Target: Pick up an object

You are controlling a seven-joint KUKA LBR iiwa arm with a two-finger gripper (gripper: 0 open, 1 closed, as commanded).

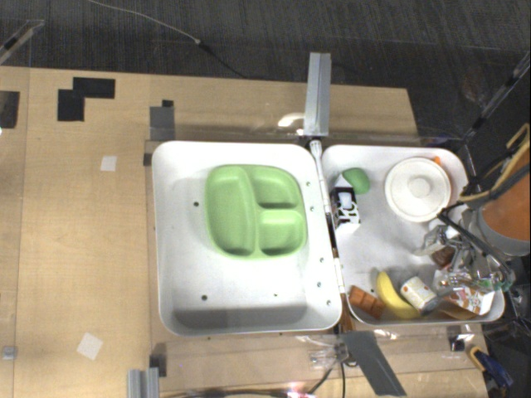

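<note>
My gripper [455, 264] hangs low over the right side of the right bin [373, 247], below the orange band of the arm [508, 215]. Right under and beside it lie a small white packet [417, 292], a colourful wrapper [469, 298] and a yellow banana [392, 295]. A brown block [365, 300] rests at the bin's front left corner. Farther back are a white round bowl [418, 188], a small green piece [357, 180] and a black-and-white bottle [345, 208]. The gripper's metal parts blur into the clutter below.
The left bin [182, 288] holds a green divided plate [254, 211] in its middle. A grey metal post [318, 94] stands behind the seam between the bins. Cables trail from the arm along the right edge.
</note>
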